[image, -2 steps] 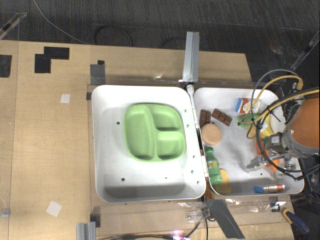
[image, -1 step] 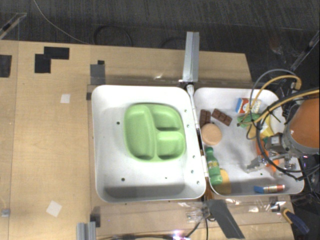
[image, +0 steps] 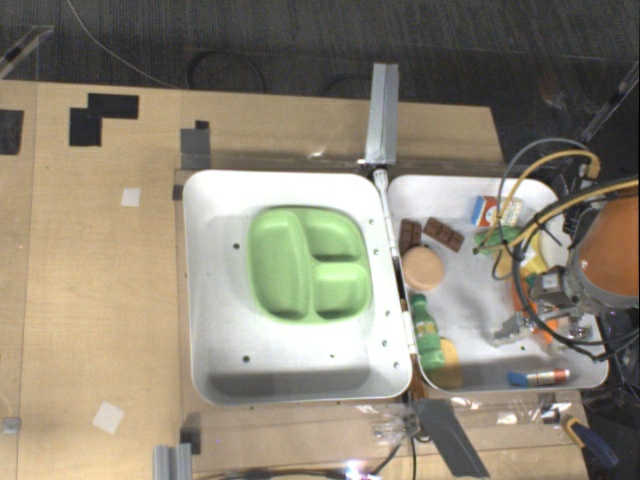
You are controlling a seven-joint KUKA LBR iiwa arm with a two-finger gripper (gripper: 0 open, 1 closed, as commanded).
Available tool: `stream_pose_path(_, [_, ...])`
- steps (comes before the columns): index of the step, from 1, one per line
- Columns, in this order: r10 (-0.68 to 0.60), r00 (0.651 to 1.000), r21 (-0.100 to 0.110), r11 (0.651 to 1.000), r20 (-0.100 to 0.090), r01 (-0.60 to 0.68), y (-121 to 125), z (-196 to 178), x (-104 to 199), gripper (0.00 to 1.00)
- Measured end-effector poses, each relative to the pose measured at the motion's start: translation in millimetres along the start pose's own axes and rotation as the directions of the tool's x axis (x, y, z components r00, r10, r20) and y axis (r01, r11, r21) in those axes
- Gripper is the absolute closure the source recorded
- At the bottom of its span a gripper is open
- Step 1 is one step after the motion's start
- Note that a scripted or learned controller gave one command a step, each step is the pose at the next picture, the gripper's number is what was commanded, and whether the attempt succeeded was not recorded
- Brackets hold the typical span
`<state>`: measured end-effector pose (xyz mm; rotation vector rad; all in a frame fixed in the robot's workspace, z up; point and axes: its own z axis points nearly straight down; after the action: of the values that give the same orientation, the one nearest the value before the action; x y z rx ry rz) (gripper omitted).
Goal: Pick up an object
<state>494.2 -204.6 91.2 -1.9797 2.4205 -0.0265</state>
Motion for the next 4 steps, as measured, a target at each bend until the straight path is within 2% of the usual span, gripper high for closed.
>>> stream_pose_path(2, [-0.102,0.995,0.000,0.995,0.001,0.102,0.1,0.0,-0.4,0.00])
stream_pose_path(3, [-0.152,0.988,-0.013,0.988,0.002,0.152,-11.3,1.2,-2.9,0.00])
stream_pose_path(4, [-0.149,0.989,0.000,0.989,0.007,0.149,-15.3,-11.7,-6.8,1.00])
